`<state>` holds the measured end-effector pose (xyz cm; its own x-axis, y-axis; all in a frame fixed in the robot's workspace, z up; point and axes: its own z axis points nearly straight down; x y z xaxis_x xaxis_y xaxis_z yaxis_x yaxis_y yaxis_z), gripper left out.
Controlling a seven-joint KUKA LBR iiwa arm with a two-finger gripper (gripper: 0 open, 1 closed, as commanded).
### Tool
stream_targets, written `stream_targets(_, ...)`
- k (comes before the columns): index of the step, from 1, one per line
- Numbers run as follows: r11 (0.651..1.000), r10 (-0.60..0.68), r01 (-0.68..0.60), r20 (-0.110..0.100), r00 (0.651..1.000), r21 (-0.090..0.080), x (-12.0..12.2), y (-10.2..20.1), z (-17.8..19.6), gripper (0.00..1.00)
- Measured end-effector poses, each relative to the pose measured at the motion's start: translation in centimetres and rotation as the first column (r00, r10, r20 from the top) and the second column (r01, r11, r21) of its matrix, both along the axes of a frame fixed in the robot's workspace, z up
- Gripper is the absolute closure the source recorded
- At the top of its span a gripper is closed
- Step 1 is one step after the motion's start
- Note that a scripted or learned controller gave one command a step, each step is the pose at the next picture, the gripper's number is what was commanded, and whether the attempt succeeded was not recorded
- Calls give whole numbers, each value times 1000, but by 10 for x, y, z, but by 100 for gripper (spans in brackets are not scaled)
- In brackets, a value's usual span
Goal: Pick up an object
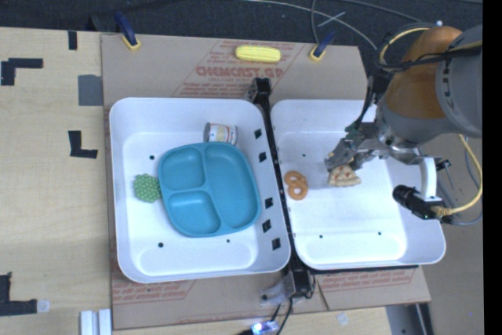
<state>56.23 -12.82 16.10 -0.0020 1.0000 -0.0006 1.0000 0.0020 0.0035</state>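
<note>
My claw (346, 158) is down inside the right bin (408, 247), reaching in from the right with my wrist bent low so the tips meet the bin floor. It sits right over a tan wedge (343, 177), which looks like a toy pizza slice, though the view is too coarse to be sure. The wedge lies flat on the floor at the claw's tips, touching or nearly so. How far my claw is spread I cannot tell; the dark metal there blurs together, and I see nothing lifted between its tips, so I would not call the wedge held.

I judge the wedge is my target because it is the nearest thing to my reach and lies well apart from the walls, leaving room on both sides. Just to its left lies a pretzel (296, 185), near the divider between the 2 bins, a tighter spot for me.

The left bin (125, 169) carries a blue tray (210, 191) with 3 compartments, a small can (220, 133) on its side at the tray's upper edge, and a green ball (146, 187) against the tray's left edge. A yellow corn cob (257, 53) lies on the counter (47, 192) behind the bins, out of play.

The risk here: a flat wedge gives little edge to pinch, so it may slide.
</note>
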Motion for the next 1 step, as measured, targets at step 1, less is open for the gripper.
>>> stream_targets(1,1000,0,0,0,1000,0,0,5,62,100)
